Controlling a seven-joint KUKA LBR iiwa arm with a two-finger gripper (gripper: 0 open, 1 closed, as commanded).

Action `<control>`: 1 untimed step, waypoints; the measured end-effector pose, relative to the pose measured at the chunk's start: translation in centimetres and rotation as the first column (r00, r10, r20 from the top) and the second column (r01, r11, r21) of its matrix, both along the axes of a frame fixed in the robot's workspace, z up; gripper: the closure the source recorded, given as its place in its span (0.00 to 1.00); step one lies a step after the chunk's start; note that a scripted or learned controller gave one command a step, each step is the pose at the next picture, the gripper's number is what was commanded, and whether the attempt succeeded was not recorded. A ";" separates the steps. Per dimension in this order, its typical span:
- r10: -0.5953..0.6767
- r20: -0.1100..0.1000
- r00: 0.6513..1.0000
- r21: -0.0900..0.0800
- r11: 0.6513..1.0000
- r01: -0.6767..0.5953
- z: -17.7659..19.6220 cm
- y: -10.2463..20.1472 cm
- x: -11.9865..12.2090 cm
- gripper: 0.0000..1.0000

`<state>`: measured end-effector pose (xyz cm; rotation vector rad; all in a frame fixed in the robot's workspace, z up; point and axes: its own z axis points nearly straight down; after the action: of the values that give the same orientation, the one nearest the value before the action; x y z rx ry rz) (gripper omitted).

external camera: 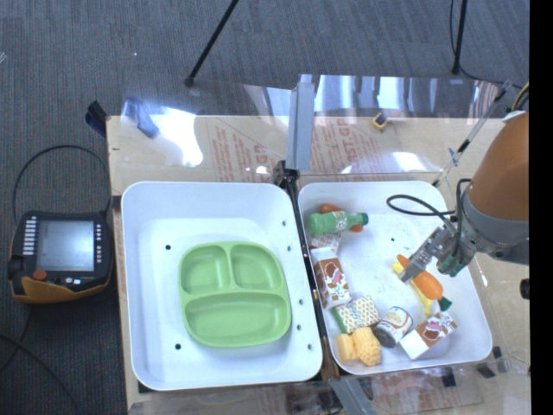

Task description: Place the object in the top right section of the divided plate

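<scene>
**Robot gripper at a toy carrot in the right bin**

Two shallow white plastic bins sit side by side on a bench. The left bin (143, 232) holds a light green divided plate (234, 294) with three sections, two small ones along its far side and one large one near. The right bin (393, 199) holds a scatter of toy food: a green bottle (335, 222), small printed cartons (332, 281), a yellow corn piece (366, 347) and a tin can (394, 322). The grey arm's two-finger gripper (421, 264) reaches in from the right, fingers closed around the top of an orange toy carrot (428, 285), well apart from the plate.
</scene>
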<state>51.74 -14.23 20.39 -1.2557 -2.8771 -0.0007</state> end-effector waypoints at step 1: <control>-0.012 -0.001 1.000 0.000 1.000 0.012 1.2 0.7 2.6 1.00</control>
<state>54.30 -13.56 21.64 -1.2723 -2.8692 -0.0001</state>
